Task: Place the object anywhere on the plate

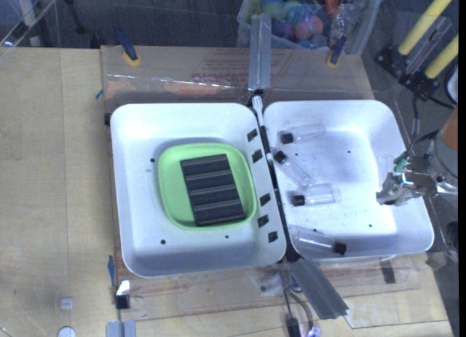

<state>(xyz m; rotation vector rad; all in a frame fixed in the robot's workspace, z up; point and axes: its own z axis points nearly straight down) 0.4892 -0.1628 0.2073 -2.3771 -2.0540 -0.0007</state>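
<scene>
Lying in right bin: clear vials, black caps; end effector state unclear.

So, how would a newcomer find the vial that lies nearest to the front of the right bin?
Start at the right bin, the one without the green plate. Go to its front wall. There lies a clear vial with its black cap pointing right, apart from the three other vials further back.

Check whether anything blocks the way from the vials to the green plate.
The raised rims where the two bins meet run between the vials in the right bin and the plate in the left. A dark ridged block covers the plate's middle.
</scene>
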